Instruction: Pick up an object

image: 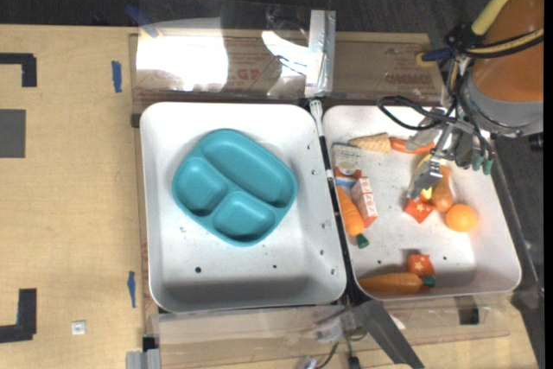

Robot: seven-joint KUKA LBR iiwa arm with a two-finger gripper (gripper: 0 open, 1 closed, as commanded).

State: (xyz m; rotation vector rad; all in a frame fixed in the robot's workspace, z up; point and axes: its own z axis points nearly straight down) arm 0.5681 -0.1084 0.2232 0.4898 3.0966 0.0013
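Observation:
In the right bin (492, 259) my gripper (427, 184) hangs low, just above a small red toy piece (419, 211) and beside an orange oval piece (443, 198). An orange ball (461, 218) lies just to their right. Further left lie a carrot (352, 216), a red and white carton (367, 198) and a white packet (347, 158). A tan cone-shaped piece (371, 143) lies near the bin's back wall. At the front sit a red tomato piece (421, 264) and a long orange piece (390, 282). Nothing shows as held.
The left bin (164, 272) holds a teal divided plate (233, 186). A clear plastic sheet with tape (320, 47) stands behind the bins. Cables (406, 108) trail from the arm's wrist (510, 56) over the right bin's back corner. Wooden bench (60, 186) lies to the left.

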